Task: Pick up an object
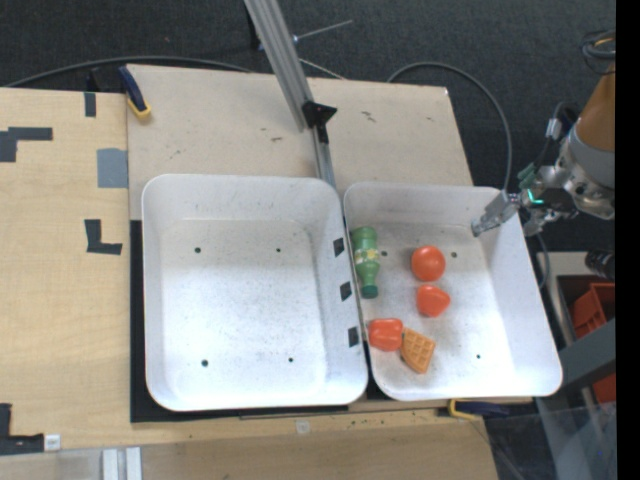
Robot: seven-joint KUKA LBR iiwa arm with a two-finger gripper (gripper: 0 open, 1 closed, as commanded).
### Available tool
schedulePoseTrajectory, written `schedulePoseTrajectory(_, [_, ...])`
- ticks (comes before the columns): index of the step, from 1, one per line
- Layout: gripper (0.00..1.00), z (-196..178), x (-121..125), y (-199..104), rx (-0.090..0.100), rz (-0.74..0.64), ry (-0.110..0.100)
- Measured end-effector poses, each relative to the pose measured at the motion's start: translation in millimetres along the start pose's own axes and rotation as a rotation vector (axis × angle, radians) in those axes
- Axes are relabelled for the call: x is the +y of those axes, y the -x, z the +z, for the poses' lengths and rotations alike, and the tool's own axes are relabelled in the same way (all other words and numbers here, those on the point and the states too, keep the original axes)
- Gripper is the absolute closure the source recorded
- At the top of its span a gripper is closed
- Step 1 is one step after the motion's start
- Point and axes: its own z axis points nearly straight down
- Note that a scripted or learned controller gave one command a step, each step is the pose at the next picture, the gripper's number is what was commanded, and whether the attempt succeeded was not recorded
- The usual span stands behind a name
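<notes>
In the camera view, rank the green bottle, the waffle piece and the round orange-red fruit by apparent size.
1. green bottle
2. and 3. waffle piece and round orange-red fruit: they look about alike, so I won't rank them.

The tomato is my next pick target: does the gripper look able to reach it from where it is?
Probably yes. The gripper hangs at the right bin's upper right edge, and the tomato lies in open floor with nothing between them. The strawberry sits close below it.
</notes>
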Motion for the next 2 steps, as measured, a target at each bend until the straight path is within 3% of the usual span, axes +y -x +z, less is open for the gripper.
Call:
schedulePoseTrajectory(1, [0.00,-3,1,0,-0.002,-0.002,0.005])
schedulePoseTrajectory(2, [0.00,43,8,-2,-0.002,-0.001,0.001])
